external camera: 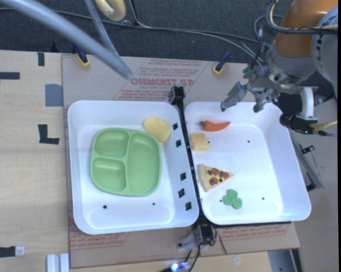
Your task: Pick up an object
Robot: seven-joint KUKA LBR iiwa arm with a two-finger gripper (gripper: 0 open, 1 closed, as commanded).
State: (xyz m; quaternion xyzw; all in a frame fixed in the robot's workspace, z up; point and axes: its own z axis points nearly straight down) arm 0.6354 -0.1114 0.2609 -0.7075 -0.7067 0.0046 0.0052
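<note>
White plastic made up both shallow bins, which sat side by side on a brown cardboard sheet [159, 75]. The left bin [79, 208] held a green divided plate [126, 162] with three compartments, lying flat near the middle, and a pale yellow rounded toy piece [157, 128] just beside the plate's upper right corner, close to the wall between the bins. The right bin [283, 169] held four small toy foods, spread apart: an orange carrot-like piece with a green end [215, 126], a small yellow block [200, 142], a pizza slice with red dots [214, 176] and a small green leafy piece [233, 199]. I judged that such spacing gave room for fingers to come down around one item without touching another.

The two-finger gripper [247, 98] hung at the upper edge of the right bin, its fingers spread apart and with nothing between them. It was nearest to the carrot-like piece, so I took this as the likely target, though it was only a guess. That piece lay flat with its long axis nearly left to right in the camera view, the green end pointing to the left and the orange tip to the right, slightly upward. A grasp across its short width would probably suit best.
</note>
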